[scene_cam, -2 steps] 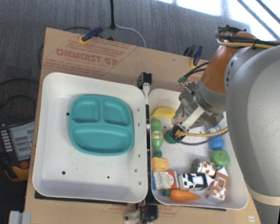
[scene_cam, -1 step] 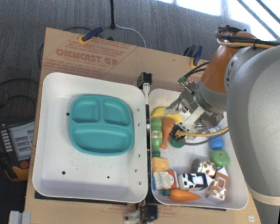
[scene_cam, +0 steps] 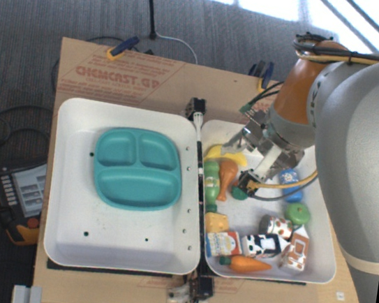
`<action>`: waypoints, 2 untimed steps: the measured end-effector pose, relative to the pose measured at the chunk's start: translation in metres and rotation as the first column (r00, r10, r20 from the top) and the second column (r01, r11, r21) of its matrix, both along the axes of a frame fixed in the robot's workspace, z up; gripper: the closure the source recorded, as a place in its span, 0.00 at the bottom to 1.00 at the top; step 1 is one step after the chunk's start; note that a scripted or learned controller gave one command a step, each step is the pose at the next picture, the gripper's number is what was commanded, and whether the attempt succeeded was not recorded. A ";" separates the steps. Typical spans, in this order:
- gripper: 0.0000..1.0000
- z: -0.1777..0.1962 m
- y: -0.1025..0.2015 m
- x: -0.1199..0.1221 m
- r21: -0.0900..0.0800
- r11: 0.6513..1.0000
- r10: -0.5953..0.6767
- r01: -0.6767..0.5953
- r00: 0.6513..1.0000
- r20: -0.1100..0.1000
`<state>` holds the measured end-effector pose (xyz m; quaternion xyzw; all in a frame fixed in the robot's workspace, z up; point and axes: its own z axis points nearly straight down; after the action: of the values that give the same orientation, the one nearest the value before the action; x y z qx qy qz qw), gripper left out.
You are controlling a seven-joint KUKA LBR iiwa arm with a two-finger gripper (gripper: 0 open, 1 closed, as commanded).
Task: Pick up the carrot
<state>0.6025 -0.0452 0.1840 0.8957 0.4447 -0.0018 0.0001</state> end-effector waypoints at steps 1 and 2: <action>0.00 0.000 0.000 0.000 0.000 1.000 0.000 0.000 1.000 0.000; 0.00 0.000 0.000 0.000 0.000 1.000 0.000 0.000 1.000 0.000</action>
<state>0.6025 -0.0452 0.1840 0.8957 0.4447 -0.0017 0.0001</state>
